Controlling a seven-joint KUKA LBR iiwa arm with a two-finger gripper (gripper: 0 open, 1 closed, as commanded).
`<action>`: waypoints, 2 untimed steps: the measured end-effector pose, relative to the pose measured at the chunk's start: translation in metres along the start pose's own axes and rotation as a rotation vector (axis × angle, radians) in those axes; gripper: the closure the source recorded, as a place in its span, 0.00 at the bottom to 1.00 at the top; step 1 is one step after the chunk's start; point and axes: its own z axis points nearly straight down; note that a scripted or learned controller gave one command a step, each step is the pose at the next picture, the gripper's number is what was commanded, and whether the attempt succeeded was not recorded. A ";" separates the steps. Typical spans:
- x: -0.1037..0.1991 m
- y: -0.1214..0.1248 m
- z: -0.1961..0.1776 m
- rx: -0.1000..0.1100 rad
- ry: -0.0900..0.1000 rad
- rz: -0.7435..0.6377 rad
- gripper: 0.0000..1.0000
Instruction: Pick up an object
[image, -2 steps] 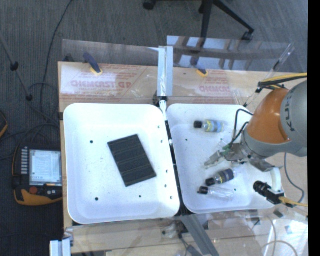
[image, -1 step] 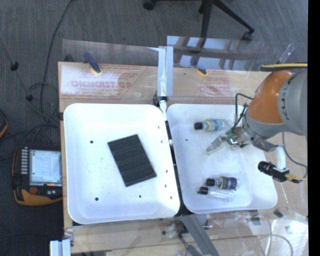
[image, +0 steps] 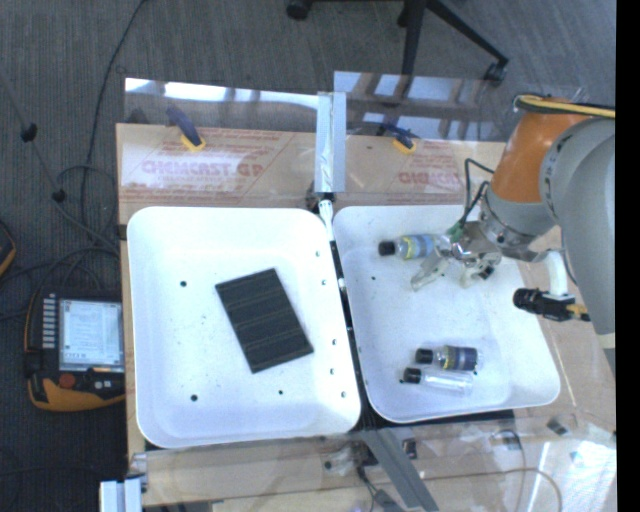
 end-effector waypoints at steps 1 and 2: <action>0.046 0.037 0.002 -0.086 -0.042 -0.048 0.00; 0.089 0.042 0.003 -0.087 -0.041 -0.036 0.00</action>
